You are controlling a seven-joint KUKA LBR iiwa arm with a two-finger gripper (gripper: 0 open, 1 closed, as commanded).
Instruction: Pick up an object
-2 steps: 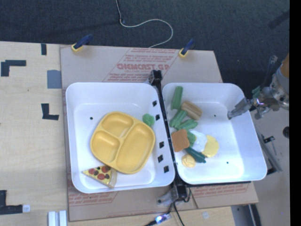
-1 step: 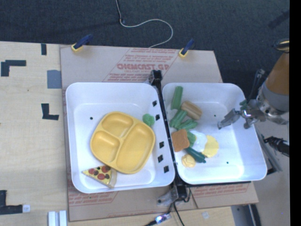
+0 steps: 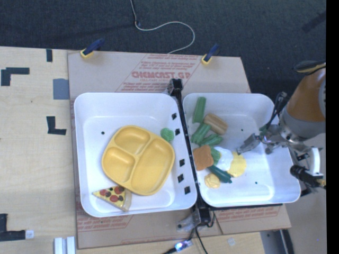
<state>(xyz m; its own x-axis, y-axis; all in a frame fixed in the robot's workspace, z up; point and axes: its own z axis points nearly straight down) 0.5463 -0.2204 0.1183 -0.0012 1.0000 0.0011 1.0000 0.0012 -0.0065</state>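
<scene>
While the arm [image 3: 307, 102] reaches in from the right, the gripper [image 3: 249, 144] hangs over the right bin [image 3: 265, 194], fingertips pointing left toward the food pile. Its 2 fingers look close together with nothing visible between them; how far open they are cannot be told at this angle.

Step in hand, as judged: approach, no grasp made yet. No target is fixed by the task. Nearest candidates lie just left of the tips: yellow piece [image 3: 238, 166], white piece [image 3: 222, 156], dark green pod [image 3: 219, 174]. Further left: orange square [image 3: 202, 157], brown roll [image 3: 215, 123], green stalk [image 3: 199, 110].

Next move likely calls for a short shift left and a descent onto 1 item, jaws set across its narrow side.

Axes: green stalk runs nearly up-down in view, upper end toward the bin's far wall. Dark green pod lies diagonal, upper-left to lower-right. Yellow piece is roundish, no clear long axis.

Left bin [image 3: 85, 142] holds yellow tray [image 3: 139, 160], pizza slice [image 3: 113, 196].
</scene>
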